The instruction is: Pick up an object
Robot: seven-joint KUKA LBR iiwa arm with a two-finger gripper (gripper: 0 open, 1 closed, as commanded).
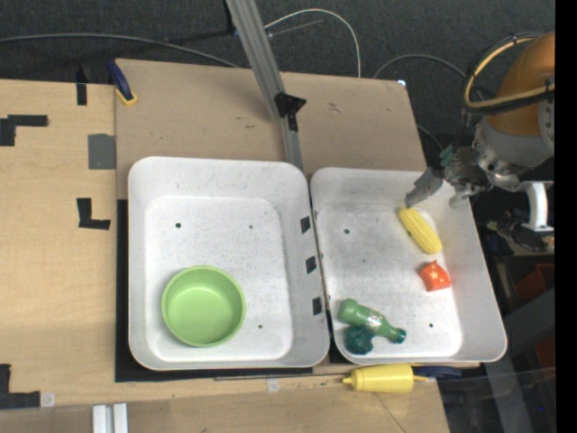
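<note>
Presently on the bench (361,115): two shallow white bins side by side. Left bin (216,183): one green bowl (204,306), upright, near the front left corner. Right bin (361,197): yellow corn cob (420,229), lying slantwise near the back right corner; small orange-red object (435,276) just in front of it, close to the right edge, apart from the cob; green bottle (370,318) lying on its side by the front edge, a darker teal piece (359,339) touching it. Outside the bins: yellow bottle (382,379) lying on the bench along the right bin's front rim. Gripper (431,186): over the right bin's back right corner, its tip just beside the corn cob's upper end; nothing visibly between the fingers; whether parted or closed cannot be told.
</note>
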